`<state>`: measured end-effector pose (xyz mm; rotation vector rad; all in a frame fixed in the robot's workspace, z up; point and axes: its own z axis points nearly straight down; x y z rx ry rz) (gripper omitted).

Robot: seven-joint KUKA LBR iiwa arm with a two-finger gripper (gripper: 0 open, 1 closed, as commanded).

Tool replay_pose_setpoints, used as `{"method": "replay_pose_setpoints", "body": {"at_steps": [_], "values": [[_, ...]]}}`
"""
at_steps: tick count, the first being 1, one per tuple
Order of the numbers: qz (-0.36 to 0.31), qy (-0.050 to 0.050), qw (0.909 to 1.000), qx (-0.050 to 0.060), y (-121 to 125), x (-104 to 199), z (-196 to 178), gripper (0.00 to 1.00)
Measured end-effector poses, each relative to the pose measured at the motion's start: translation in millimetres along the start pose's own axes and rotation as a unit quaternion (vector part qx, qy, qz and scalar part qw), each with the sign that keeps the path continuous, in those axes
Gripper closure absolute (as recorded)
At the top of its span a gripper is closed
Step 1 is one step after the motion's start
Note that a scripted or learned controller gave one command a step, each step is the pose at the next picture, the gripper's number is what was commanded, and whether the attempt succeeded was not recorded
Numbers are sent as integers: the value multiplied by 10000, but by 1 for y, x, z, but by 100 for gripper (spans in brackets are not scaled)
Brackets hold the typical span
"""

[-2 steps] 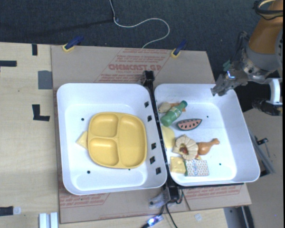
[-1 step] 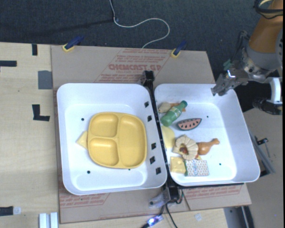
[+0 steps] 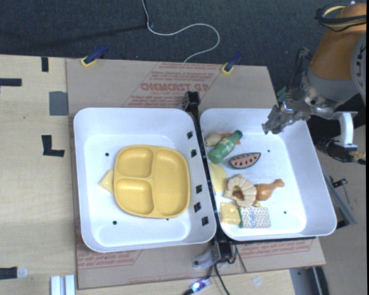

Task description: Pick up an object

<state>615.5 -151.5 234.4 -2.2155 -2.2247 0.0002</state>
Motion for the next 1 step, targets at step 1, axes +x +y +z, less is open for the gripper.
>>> {"method": "replay_pose_setpoints", "body": {"at_steps": [1], "values": [[5,0,10000,14,-40,37,4,100]]}}
